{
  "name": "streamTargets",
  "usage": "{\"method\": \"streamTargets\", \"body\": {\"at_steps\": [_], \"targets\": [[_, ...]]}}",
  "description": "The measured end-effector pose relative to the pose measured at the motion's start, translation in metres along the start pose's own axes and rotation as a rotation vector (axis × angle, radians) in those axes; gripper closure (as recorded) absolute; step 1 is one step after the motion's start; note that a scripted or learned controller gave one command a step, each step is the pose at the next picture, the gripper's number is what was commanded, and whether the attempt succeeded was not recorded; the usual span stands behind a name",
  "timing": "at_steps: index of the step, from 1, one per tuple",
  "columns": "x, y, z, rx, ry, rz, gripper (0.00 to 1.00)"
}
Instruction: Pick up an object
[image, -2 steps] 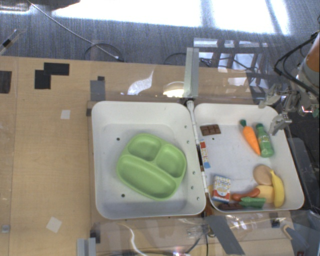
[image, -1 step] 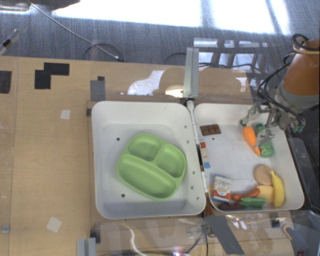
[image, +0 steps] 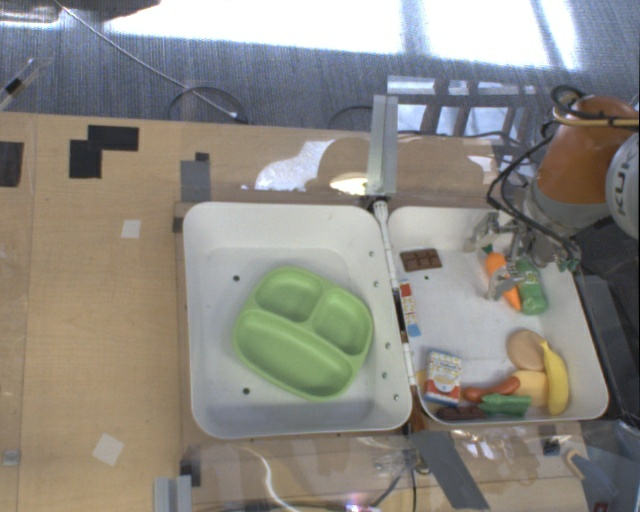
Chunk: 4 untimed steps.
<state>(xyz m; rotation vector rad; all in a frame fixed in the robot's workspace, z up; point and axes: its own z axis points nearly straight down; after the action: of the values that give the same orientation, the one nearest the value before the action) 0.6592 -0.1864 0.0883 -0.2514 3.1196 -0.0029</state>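
An orange carrot-like piece (image: 497, 266) with a green item (image: 532, 297) just beside it is seen in the right bin (image: 470, 330), near its far right side. The gripper (image: 507, 272) is placed directly over these pieces, close to or touching them. Whether anything is clamped cannot be told, since the tip is lost among cables and the toys themselves.

A miss is judged likely here: the orange and green pieces lie touching, so both could be nudged aside or only one clipped at its edge and dropped on lifting. The bin wall is near, and a piece could be pushed against it rather than gripped.

Further toys are kept in the same bin: a brown chocolate bar (image: 420, 260) near the divider, a small carton (image: 444, 376) at the near edge, and, clustered in the near right corner, a banana (image: 555, 376), a tan round piece (image: 524, 349) and a red and green item (image: 496, 398).

In the left bin (image: 215, 300) a green divided plate (image: 303, 330) is held, with three compartments, all bare.
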Motion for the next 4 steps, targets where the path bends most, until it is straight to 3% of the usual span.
{"method": "streamTargets", "body": {"at_steps": [1,2,3,4], "targets": [[-0.004,0.000,-0.015,0.004,-0.012,-0.005,1.00],[0.003,0.019,-0.137,0.006,-0.014,0.009,1.00],[0.005,0.020,-0.129,0.001,-0.001,0.009,0.00],[0.002,0.014,-0.002,0.002,-0.004,0.186,0.00]]}}
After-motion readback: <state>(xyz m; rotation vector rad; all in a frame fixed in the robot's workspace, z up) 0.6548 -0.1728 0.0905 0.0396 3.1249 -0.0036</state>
